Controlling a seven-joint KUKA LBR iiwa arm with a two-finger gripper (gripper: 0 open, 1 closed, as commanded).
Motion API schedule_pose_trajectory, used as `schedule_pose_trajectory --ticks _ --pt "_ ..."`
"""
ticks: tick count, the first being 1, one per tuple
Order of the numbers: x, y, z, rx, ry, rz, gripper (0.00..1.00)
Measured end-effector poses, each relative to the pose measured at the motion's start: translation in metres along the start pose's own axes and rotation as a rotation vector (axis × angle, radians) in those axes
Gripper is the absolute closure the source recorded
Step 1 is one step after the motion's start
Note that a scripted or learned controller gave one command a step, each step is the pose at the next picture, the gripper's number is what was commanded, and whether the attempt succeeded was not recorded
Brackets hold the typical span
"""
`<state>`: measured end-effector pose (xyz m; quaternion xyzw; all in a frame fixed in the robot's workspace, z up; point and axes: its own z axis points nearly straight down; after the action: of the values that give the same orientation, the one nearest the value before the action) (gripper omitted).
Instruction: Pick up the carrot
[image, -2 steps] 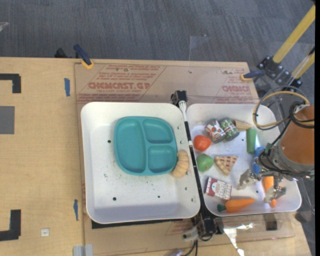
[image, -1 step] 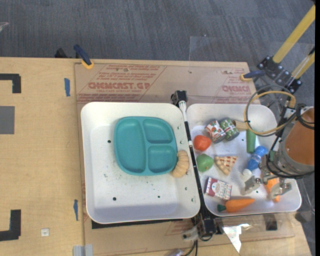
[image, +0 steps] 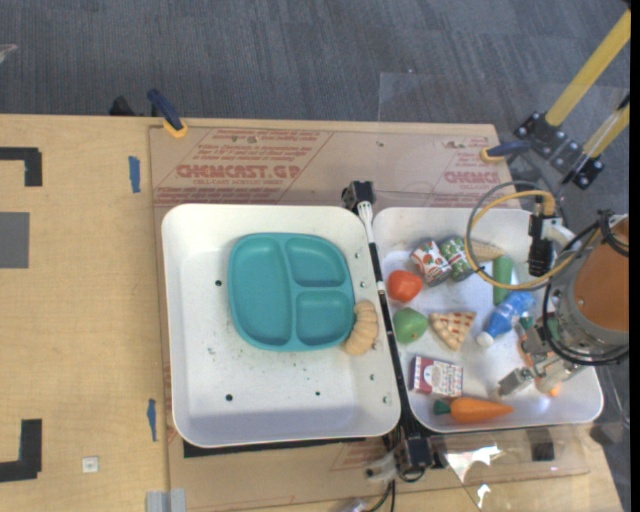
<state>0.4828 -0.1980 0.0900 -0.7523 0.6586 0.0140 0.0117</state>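
Carrot (image: 478, 407): orange, tapered, green stub at left end, lying flat near front edge of right bin (image: 590, 398). My gripper (image: 535, 375) at its 2 o'clock, nothing held; finger state unclear.

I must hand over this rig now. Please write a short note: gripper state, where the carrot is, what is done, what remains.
Gripper: low over the right bin, near its front right side, nothing seen between its fingers.
Carrot: lying flat at the front edge of the right bin, just left of the gripper, next to the small red and white carton.
Done: the arm is close to the carrot.
Left: grasp the carrot and lift it.
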Motion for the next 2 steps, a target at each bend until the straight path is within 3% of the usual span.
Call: schedule_pose_trajectory --ticks 1,2 --pt "0.009 0.003 -0.117 0.004 0.035 -0.286 0.00" --pt "0.007 0.000 -0.009 0.004 0.025 -0.537 0.00"
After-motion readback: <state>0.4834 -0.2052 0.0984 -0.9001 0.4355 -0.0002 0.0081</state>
